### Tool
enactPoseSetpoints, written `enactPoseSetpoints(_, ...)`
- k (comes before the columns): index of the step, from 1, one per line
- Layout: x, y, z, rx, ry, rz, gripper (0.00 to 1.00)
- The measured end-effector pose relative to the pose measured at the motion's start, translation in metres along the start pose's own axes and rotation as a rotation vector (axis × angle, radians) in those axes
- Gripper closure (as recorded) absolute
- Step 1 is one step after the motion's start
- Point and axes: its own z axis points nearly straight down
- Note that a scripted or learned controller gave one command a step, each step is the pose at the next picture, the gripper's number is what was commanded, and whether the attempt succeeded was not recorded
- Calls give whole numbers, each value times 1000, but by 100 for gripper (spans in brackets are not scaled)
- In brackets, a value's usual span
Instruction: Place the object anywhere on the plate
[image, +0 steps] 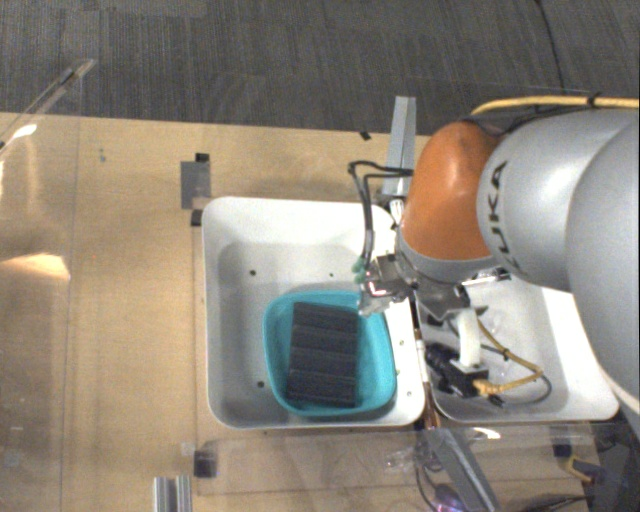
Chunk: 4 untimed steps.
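Grey arm (560, 190) with orange band overhangs both white bins; finger state cannot be told. Dark ribbed rectangular block (324, 352) lies on the teal plate (276, 330) in the left bin (235, 270).

A dark ridged block (324, 353) lies flat on the teal plate (278, 330).

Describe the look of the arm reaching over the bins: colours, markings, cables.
The arm is a bulky, rounded, glossy grey body with a wide orange band above the wrist. Dark letters reading KUKA run along the grey shell beside that band. Thin black cables loop from the wrist's left side, and more black and yellowish cables hang below it, over the right bin.
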Motion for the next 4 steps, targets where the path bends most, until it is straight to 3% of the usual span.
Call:
enactPoseSetpoints(1, 0, 0, 0, 0, 0, 1, 0)
enactPoseSetpoints(2, -72, -38, -86, -5, -3, -228, 0)
enactPoseSetpoints(3, -71, -36, -97, -12, -5, -233, 100)
enactPoseSetpoints(4, -203, -49, -140, -3, -6, -188, 100)
